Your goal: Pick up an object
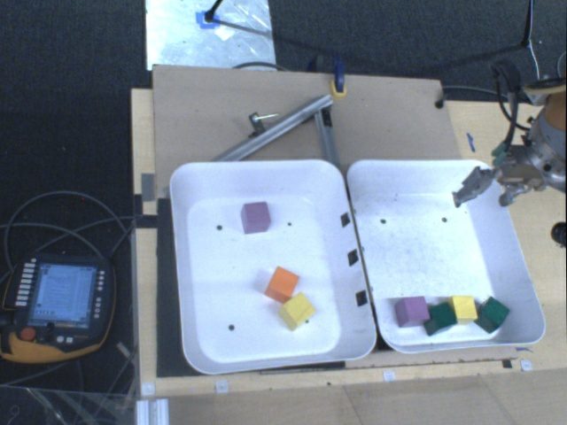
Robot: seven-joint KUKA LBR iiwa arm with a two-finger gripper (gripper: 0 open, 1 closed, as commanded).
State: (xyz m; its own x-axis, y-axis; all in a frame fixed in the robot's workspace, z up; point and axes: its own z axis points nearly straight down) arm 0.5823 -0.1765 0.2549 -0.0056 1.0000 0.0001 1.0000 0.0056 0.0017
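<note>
This is a robot lab: far to the left of the gripper point(490, 189) a teach pendant point(58, 304) trails cables on dark carpet, while below it two white bins point(266, 177) of coloured blocks point(283, 283) sit on a plain wooden bench point(390, 118).

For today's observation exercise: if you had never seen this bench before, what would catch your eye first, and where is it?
Probably the bright blocks against the two white bins. The left bin holds a purple block toward the back and an orange block touching a yellow block nearer the front. The right bin has a row of four along its front wall, and the gripper hangs open over its far right edge.
</note>
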